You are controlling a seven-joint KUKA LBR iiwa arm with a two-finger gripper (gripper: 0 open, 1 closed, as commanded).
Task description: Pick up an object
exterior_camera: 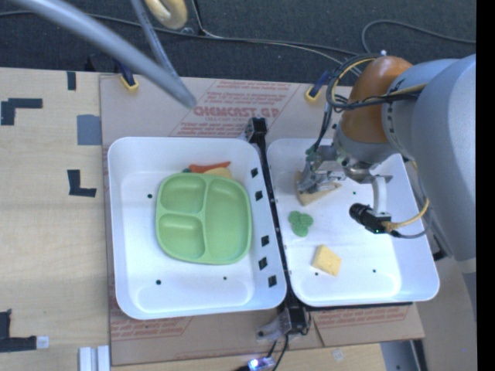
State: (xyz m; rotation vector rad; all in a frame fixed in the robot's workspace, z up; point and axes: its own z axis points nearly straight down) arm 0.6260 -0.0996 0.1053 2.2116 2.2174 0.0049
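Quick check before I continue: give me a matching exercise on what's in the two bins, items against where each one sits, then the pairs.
Items:
1. green divided plate
2. yellow block
3. small green piece
4. tan piece

Places:
A. right bin, near its front edge
B. right bin, right under the gripper
C. left bin, in the middle
D. right bin, close to the divider between bins

Pairs: 1-C, 2-A, 3-D, 4-B
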